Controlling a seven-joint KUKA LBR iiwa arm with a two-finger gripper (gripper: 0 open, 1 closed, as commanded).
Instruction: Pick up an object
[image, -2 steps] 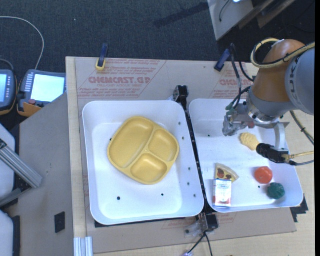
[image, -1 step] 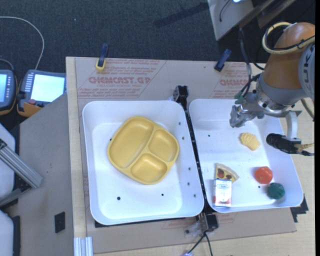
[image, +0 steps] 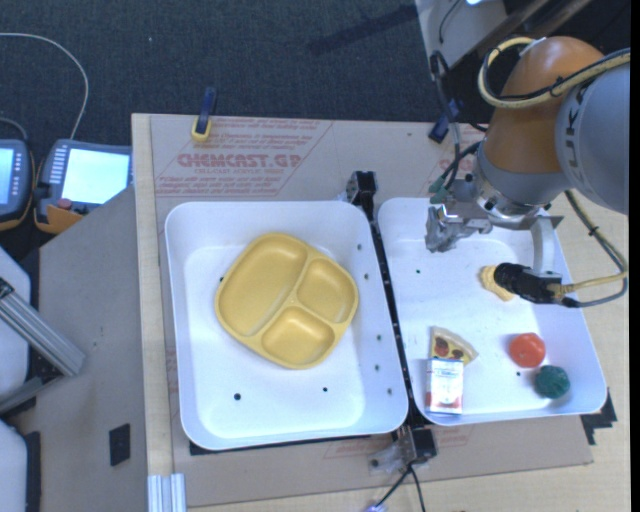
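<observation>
yellow: 1 divided plate, 1 banana; 1 tomato

Off to my far left there's a lit tablet screen on a stand, plus a blue-and-yellow clamp pinned on the board's upper edge.

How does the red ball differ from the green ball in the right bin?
The red ball is orange-red and smooth-looking; the green ball is dark teal-green and looks rougher. The red ball appears slightly larger. It also lies farther from the bin's near rim, while the green ball sits close to the near right corner. Both are small, round and side by side.
</observation>
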